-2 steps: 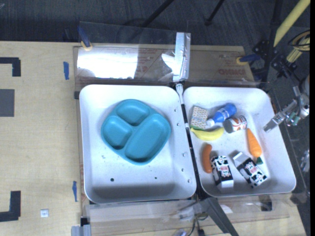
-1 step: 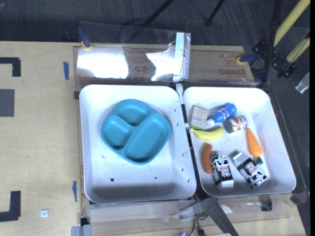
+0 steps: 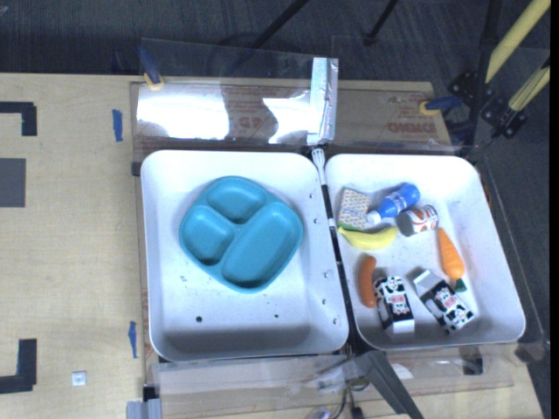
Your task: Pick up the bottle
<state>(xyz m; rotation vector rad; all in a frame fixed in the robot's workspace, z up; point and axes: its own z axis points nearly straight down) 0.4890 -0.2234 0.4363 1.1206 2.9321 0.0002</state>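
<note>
- two shallow white bins sit side by side on the light wooden counter [image 3: 61,251].
- the left white bin [image 3: 166,304] holds a blue plastic plate with three parts [image 3: 240,231]. the plate sits near the middle of that bin.
- the right white bin [image 3: 498,312] holds all the small things.
- the blue plastic bottle with a white cap [image 3: 393,203] lies on its side near the back of the right bin. its cap points to the lower left, at the yellow toy banana [image 3: 367,238].
- the bottle touches, or nearly touches, the small red and white can with a grey end [image 3: 417,221], which lies just to its right.
- a little square packet with a dotted pattern [image 3: 353,204] lies just left of the bottle, close to the wall between the bins.
- the banana lies just in front of the packet and the bottle.
- a long orange toy carrot [image 3: 451,256] lies to the right, in front of the can.
- a shorter orange toy carrot [image 3: 367,282] lies below the banana.
- two small black and white boxes with cow spots lie at the front of the right bin, the left box [image 3: 396,302] beside the short carrot and the right box [image 3: 447,302] below the long carrot.
- a shiny clear plastic sheet [image 3: 231,112] stands behind the left bin.
- bits of blue tape [image 3: 117,125] are stuck on the counter to the left.
</note>
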